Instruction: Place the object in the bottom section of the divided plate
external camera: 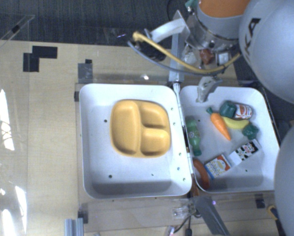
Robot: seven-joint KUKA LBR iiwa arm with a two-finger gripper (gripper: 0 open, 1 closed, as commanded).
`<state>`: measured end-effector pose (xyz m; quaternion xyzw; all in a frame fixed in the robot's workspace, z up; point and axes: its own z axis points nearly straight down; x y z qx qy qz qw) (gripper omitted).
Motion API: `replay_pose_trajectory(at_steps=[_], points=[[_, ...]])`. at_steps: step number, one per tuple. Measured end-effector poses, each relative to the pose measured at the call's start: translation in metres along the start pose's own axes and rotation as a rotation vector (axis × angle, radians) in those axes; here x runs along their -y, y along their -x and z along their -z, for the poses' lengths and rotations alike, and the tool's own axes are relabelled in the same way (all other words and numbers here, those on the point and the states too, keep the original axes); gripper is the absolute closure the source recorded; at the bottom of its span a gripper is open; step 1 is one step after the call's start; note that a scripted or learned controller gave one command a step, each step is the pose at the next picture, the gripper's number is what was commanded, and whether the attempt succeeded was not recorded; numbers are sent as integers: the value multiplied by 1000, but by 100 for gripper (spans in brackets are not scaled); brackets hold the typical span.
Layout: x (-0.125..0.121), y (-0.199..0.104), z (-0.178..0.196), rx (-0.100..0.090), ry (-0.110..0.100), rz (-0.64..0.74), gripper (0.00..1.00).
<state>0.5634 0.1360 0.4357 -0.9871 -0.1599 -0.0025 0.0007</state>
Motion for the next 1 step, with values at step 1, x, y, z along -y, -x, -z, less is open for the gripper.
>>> replay_pose_trajectory(at_steps=[1], points=[[15,49,-35,6,0,458,0]])
